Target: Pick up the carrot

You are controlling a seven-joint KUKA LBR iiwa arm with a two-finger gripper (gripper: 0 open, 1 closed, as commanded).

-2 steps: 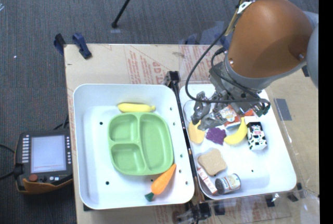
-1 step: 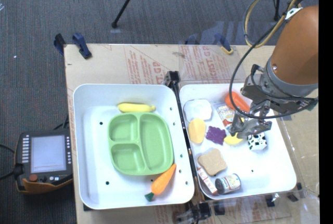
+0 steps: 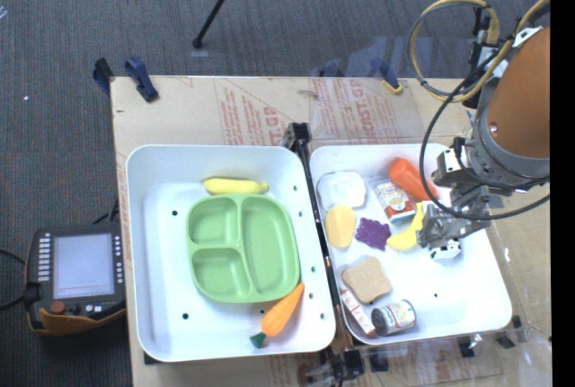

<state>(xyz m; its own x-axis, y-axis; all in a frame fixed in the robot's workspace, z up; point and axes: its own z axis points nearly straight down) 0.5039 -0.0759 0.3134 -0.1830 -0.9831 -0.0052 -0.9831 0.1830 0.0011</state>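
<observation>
The carrot (image 3: 282, 313) lies in the left bin (image 3: 144, 197), at that bin's near edge and close to its near right corner, just outside the green divided plate (image 3: 243, 246) and touching or nearly touching the plate's rim. Its long axis runs at a slant: the thick orange end points up toward the plate and the divider between the bins, the green stub end down toward the bin's near wall. The gripper (image 3: 440, 237) hangs over the right bin (image 3: 485, 304), near that bin's right side, among the small food toys there (a yellow piece (image 3: 406, 237) and a purple one (image 3: 372, 233) sit just beside it). Whether anything is between its tips I cannot tell; they are too dark and small to read. So the carrot lies well apart from the gripper, across the divider, toward the left and nearer the front edge. My judgement is that the coming move calls for a crossing into the other bin and a wrist turn so the close falls across the carrot's slanted length, not along it.
</observation>
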